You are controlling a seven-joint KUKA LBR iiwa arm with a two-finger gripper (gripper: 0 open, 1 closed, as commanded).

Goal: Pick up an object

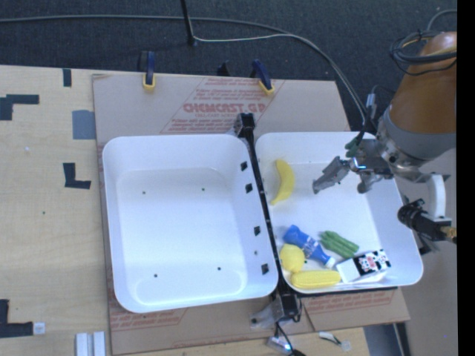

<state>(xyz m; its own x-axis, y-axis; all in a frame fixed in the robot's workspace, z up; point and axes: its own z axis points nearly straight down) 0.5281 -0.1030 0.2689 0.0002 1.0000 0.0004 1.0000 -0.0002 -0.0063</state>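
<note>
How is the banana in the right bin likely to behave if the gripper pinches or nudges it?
The banana looks like a smooth, glossy toy, so it is probably light, stiff and somewhat slippery. Its curve suggests it may pivot or spin when nudged instead of rolling. It lies apart from the other items, so the gripper likely has room around it.

Red print "CHEMCAST G.P." on brown cardboard sheet [215, 110], behind bins, up-left of gripper [347, 175]. Finer red lines around it too small to read. Black-and-white pattern on small white box [364, 265], below gripper: illegible.
</note>
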